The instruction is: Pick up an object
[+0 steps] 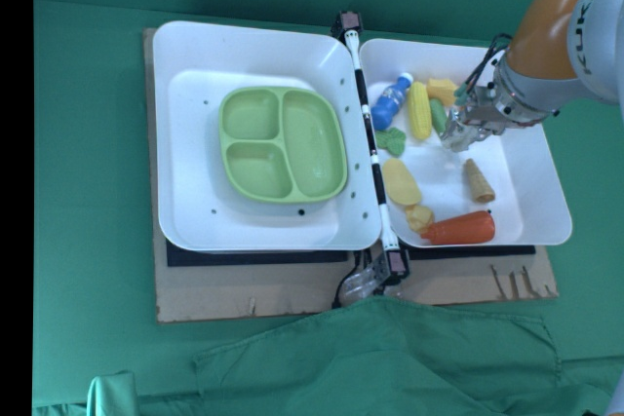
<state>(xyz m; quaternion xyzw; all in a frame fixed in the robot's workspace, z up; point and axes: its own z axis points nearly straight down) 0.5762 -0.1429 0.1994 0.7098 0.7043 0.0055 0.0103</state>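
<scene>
The right bin (531,209) holds several toy foods: a blue bottle (388,102), a yellow corn cob (419,109), a green piece (393,141), a pale yellow piece (401,181), an orange carrot (460,229), a tan cone (478,180) and a yellow-orange piece (443,91). My gripper (456,137) hangs low over the upper middle of this bin, just right of the corn cob and a green item (438,116). Nothing shows between its tips.
The left bin (185,200) bears a light green divided plate (283,143). A black-and-white divider bar (369,136) runs between the bins. Green cloth (390,356) bunches at the front of the bench. The arm (556,44) enters from the upper right.
</scene>
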